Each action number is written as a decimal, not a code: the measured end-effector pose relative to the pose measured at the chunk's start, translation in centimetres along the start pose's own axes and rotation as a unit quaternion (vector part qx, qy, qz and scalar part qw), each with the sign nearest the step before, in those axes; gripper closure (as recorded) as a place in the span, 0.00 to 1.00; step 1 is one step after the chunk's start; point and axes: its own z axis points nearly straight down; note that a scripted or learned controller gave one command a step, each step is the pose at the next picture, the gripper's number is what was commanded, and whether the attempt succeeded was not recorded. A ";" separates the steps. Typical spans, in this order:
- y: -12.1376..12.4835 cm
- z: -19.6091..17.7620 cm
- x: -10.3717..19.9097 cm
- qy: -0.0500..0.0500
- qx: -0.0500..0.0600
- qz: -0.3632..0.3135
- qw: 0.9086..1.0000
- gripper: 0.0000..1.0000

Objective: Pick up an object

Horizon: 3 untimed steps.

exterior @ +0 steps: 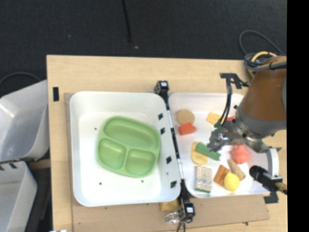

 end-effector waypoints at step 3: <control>-0.1 0.9 -7.2 -0.001 0.001 0.002 1.000 1.00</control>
